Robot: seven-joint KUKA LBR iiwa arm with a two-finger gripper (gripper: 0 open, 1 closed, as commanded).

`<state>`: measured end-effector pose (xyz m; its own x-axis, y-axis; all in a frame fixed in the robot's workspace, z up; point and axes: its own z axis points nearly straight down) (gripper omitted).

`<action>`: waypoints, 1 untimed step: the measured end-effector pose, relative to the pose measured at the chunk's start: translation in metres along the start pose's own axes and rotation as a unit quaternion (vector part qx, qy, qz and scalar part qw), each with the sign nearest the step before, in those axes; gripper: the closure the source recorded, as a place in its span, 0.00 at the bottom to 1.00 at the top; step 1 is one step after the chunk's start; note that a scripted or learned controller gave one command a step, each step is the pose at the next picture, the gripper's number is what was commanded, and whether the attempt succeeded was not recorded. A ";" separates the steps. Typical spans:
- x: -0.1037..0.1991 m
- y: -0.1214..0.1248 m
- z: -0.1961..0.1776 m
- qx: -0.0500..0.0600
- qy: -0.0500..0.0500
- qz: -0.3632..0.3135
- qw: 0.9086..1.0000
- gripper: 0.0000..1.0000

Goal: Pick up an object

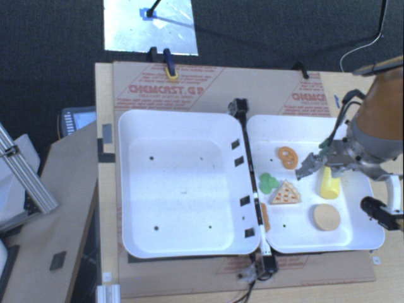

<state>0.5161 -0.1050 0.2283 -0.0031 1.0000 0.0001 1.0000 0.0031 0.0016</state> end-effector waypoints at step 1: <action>0.000 0.001 -0.011 -0.001 0.000 -0.001 1.000 1.00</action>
<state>0.5171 -0.1049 0.2393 -0.0048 1.0000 0.0002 1.0000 0.0048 0.0044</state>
